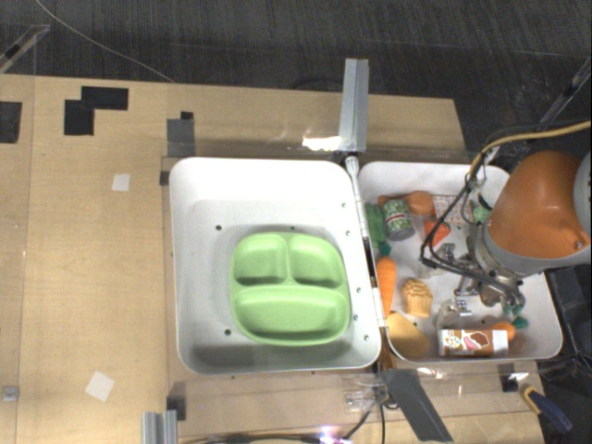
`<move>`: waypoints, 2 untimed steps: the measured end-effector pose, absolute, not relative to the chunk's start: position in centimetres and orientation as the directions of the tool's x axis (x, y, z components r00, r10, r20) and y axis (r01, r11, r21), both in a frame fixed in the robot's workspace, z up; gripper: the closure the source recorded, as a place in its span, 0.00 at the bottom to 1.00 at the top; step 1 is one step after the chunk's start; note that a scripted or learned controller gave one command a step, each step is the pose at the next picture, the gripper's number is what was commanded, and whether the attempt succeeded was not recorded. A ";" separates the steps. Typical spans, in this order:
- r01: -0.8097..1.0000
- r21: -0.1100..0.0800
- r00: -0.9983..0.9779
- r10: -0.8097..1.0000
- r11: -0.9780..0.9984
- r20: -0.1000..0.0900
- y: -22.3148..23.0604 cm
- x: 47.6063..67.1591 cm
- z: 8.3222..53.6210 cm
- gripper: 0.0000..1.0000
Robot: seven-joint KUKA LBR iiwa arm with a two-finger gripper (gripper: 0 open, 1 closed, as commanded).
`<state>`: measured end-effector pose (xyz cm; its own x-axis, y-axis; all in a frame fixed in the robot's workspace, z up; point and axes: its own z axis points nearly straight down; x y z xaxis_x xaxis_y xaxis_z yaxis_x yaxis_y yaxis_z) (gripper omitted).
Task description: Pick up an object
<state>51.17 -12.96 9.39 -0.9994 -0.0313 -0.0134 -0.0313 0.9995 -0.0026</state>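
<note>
The grey two-finger gripper point(476, 296) hangs low near the right white bin's point(546, 340) front edge, probably targeting the brown-labelled plastic bottle point(474, 341); its state I cannot tell.

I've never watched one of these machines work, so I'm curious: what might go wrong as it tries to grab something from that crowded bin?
The right white bin is crowded. An orange carrot, a tan bread-like piece and a brown-labelled bottle lie close together, so the gripper could nudge neighbours or pinch two things at once. The bottle lies on its side and could roll away. Dark cables hang near the wrist and might snag.
</note>
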 end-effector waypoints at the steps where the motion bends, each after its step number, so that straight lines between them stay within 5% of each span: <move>1: -0.159 -0.010 -0.987 -0.160 0.987 -0.033 -8.5 50.6 9.3 0.00; 2: 0.004 0.002 -1.000 0.004 1.000 0.003 -9.4 58.2 9.1 0.00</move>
<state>58.22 -9.40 9.09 -1.0000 0.0038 0.0026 0.0038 1.0000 0.0024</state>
